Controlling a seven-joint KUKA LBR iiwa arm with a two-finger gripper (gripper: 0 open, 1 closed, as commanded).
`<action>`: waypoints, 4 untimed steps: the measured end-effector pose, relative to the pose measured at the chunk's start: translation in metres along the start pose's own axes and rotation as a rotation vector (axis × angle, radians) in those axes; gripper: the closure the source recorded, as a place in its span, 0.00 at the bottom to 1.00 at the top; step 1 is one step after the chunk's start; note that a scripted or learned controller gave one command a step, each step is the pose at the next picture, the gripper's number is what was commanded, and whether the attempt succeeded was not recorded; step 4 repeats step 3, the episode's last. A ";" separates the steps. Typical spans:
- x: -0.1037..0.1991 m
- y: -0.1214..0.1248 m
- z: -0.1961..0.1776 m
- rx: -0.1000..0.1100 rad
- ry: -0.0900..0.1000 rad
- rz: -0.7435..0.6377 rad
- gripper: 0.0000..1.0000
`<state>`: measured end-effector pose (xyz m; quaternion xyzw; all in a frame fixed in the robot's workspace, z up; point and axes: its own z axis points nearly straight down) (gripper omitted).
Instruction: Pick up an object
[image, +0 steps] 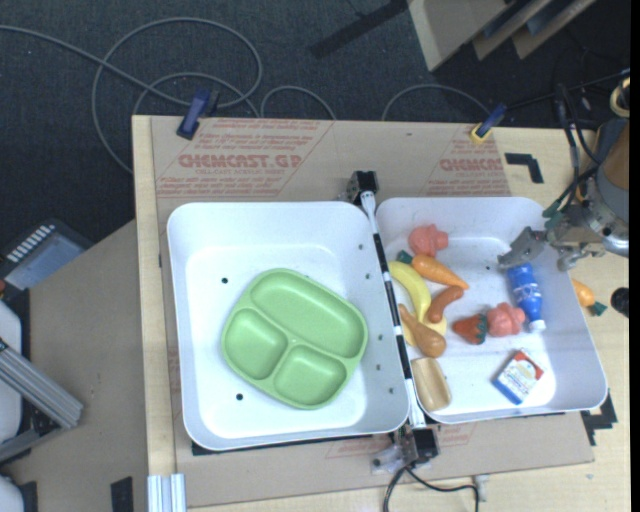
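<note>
The right bin (590, 360) holds several toy foods. Among them are a blue bottle (525, 293), a pink piece (428, 239), a carrot (440, 268), a yellow banana (413, 286) and a red strawberry (470, 328). A small red-and-white box (518, 376) lies near the bin's front right. My gripper (545, 252) hangs over the bin's right rear, just above and behind the blue bottle. Its fingers are spread open with nothing between them.
The left bin (200, 240) holds a green divided plate (293, 338). A brown pear-like piece (426, 338) and a tan piece (432, 383) lie along the right bin's left wall. An orange item (584, 294) sits on the right rim. Cables run behind the bench.
</note>
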<state>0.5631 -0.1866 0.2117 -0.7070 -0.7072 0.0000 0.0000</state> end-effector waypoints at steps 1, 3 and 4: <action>0.086 -0.007 0.127 -0.001 0.000 0.000 0.00; 0.139 0.020 -0.042 -0.005 0.000 -0.001 1.00; 0.139 0.020 -0.042 -0.005 0.000 -0.001 1.00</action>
